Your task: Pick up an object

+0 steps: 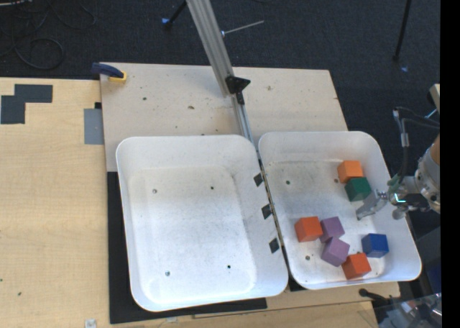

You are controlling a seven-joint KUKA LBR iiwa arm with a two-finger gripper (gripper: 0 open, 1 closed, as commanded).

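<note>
Gripper (379, 204) is hovering at the right rim of the right bin (316, 143), and I cannot tell how its closing parts are standing. Nothing is showing in its grasp. Just beside it, to its left, a green cube (358, 188) is sitting with an orange cube (350, 170) touching it beyond. Nearer me, below the gripper, a blue cube (374, 244) is lying, with two purple cubes (333, 240) further left.

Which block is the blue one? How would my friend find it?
Look in the right white bin, down toward its near right corner. The blue block sits there, just above an orange block and to the right of two purple blocks. It is the only blue one in the bin.
</note>
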